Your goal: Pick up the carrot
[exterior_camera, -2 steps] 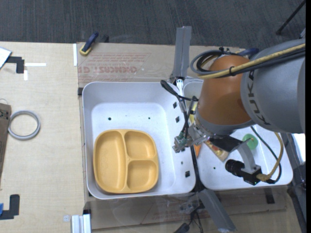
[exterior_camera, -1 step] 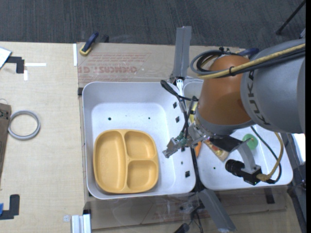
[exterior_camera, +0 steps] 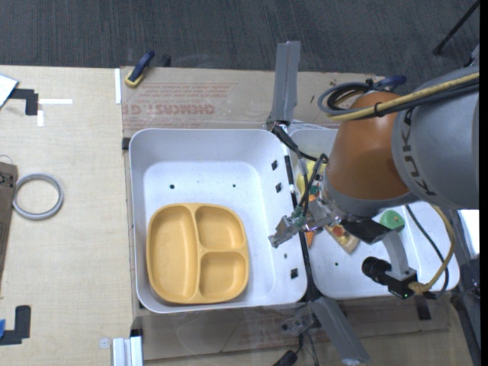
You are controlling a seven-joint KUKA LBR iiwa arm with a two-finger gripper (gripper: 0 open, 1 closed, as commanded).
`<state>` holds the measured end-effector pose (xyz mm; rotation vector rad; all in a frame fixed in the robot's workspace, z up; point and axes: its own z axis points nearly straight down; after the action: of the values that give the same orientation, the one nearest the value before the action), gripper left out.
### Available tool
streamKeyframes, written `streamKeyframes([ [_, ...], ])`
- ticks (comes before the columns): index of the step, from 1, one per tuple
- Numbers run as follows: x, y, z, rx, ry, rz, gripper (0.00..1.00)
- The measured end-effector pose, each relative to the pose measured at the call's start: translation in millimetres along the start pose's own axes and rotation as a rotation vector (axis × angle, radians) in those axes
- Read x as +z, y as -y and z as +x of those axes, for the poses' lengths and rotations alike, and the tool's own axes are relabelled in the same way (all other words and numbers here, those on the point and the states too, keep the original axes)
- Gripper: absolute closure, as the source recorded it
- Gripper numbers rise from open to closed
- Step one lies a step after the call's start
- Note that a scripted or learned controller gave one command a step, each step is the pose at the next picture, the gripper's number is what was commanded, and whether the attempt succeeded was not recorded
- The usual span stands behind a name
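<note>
Where the two bins meet, the gripper hangs low over the shared wall, its grey metal tip jutting toward the left bin; whether its fingers stand apart or together cannot be told, since the wrist covers them, and nothing shows between them. Just to its right, under the wrist, a small orange piece that looks like the carrot lies on the floor of the right bin, partly hidden, beside a green item a little farther right. Above the gripper the arm comes in from the right, its orange band bulking over the right bin and hiding most of it. A black fitting with yellow cable sits below and right of the gripper. Well to its left, a yellow three-part plate rests in the left bin. Far left, on the bench, lies a tape roll. A blue-and-yellow clamp lies up and left, beyond the bins.
</note>
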<state>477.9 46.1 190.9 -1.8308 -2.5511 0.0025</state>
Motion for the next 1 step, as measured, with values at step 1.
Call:
streamKeyframes([
  [1,-47.8,15.1,-45.6,0.022,0.002,-0.001,0.0],
])
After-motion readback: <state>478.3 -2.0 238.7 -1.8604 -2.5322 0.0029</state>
